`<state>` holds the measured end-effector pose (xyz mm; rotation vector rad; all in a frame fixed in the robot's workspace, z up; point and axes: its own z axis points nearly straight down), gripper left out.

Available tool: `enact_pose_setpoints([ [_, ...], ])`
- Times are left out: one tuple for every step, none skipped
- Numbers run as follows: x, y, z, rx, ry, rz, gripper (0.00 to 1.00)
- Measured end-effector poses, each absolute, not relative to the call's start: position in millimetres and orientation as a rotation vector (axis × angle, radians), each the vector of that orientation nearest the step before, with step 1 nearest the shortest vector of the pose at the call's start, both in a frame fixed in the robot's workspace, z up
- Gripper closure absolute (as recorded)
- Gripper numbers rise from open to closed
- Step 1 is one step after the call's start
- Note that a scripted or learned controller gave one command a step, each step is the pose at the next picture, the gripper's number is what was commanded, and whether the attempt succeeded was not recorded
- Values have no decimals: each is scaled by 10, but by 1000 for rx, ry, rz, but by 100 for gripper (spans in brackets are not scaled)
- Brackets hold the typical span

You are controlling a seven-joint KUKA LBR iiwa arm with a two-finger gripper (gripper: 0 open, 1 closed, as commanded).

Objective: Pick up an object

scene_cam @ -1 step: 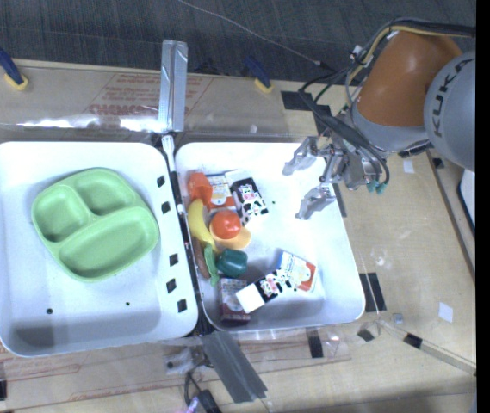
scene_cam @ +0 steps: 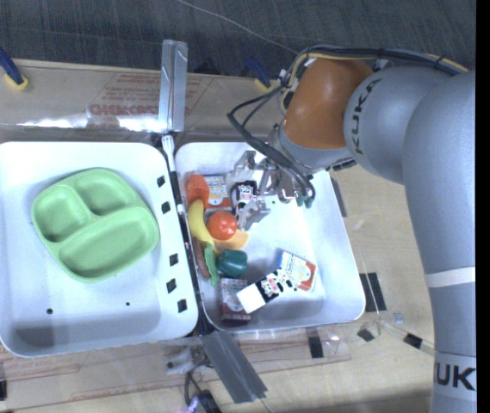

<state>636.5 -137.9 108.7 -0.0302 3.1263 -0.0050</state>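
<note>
The right bin (scene_cam: 335,231) holds a heap of toy food along its left wall. From back to front lie an orange carrot (scene_cam: 195,188), a yellow banana (scene_cam: 197,225), a round orange-red tomato (scene_cam: 222,224), a green block (scene_cam: 232,263) and a black-and-white carton with a red end (scene_cam: 281,280). My gripper (scene_cam: 248,198) hangs low in the back half of this bin, just right of the carrot and above the tomato. Nothing is visibly held in it.
The left bin (scene_cam: 21,317) contains a light green divided plate (scene_cam: 96,222). A dark packet (scene_cam: 232,306) lies at the right bin's front edge. The grey arm with its orange band (scene_cam: 326,101) and cables covers the right bin's back right corner.
</note>
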Motion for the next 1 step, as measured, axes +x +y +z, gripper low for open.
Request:
enact_pose_setpoints([
  [5860,-2115,938,-256,3128,-2,0],
])
